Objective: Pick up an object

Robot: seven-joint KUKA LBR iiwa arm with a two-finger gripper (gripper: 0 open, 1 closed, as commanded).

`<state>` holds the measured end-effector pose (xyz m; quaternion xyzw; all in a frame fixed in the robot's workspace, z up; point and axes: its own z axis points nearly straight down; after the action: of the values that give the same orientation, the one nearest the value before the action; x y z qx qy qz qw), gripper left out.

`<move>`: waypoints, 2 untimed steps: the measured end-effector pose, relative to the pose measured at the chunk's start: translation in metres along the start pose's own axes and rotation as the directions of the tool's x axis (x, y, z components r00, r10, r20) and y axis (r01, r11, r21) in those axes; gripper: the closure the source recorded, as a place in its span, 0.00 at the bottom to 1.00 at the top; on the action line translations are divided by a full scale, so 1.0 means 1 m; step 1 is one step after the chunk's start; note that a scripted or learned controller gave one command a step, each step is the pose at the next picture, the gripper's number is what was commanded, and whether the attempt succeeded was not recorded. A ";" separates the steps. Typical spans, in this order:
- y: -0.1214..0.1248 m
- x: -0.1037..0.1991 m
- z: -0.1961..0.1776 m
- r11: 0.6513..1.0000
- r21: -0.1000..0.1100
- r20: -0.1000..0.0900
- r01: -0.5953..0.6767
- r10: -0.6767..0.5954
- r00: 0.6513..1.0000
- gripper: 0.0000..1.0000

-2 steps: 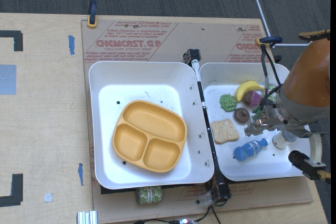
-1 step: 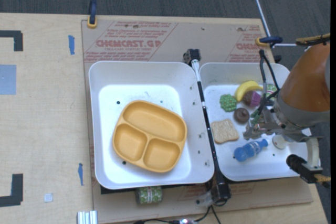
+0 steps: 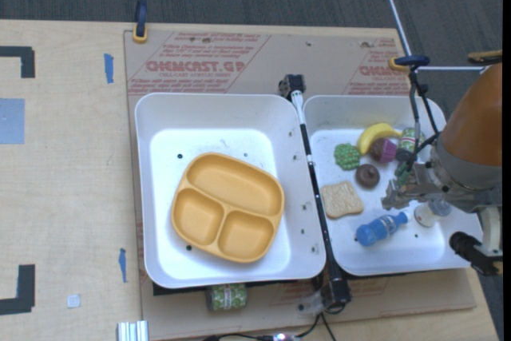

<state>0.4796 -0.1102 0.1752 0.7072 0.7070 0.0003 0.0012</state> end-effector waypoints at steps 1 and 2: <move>0.001 0.038 -0.022 1.000 -0.002 -0.001 0.003 -0.003 1.000 1.00; 0.000 0.015 0.015 1.000 0.003 -0.002 0.000 0.000 1.000 1.00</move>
<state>0.4793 -0.0951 0.1606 0.7072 0.7071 -0.0002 -0.0005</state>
